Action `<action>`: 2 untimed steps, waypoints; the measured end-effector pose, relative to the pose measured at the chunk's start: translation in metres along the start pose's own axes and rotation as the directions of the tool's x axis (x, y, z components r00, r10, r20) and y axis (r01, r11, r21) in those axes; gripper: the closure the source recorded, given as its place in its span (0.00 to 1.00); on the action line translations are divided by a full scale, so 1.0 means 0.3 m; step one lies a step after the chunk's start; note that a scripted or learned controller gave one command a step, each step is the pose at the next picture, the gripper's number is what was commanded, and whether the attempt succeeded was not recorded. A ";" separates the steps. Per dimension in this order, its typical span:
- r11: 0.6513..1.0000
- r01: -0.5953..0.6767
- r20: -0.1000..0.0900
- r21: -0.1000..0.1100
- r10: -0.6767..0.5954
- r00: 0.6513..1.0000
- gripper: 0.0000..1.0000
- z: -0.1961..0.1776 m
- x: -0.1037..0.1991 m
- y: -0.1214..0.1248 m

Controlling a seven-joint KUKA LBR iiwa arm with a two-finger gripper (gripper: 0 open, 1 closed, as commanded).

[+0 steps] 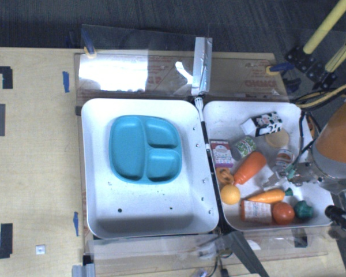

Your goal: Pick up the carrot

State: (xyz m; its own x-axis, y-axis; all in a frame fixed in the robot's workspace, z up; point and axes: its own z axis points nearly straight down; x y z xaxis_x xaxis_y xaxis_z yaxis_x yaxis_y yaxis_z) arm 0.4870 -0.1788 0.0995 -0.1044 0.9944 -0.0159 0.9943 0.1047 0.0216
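Note:
The carrot (251,167) is a fat, tapered orange piece lying at a slant in the middle of the right bin (219,113). My gripper (286,173) hangs low over that bin, just right of the carrot's thick end, and nothing shows in its grasp. The grey wrist with its orange band (336,138) comes in from the right and hides the bin's right side. A slimmer orange piece (267,197) lies flat just below the gripper.
Packed around the carrot are a cow-print carton (266,123), a green can (244,147), a pink box (221,153), a yellow-orange fruit (230,195), a labelled bottle (255,211) and a tomato (283,213). A blue divided plate (145,149) sits in the left bin (98,172).

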 end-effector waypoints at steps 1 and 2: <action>0.996 0.083 -0.011 0.013 -0.083 0.996 0.00 0.042 0.163 0.000; 0.997 0.080 -0.012 0.011 -0.080 0.997 1.00 0.014 0.160 0.006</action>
State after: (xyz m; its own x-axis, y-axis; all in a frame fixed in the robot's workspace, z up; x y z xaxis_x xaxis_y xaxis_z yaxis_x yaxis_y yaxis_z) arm 0.4838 -0.1309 0.0947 -0.1841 0.9829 -0.0060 0.9828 0.1842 0.0095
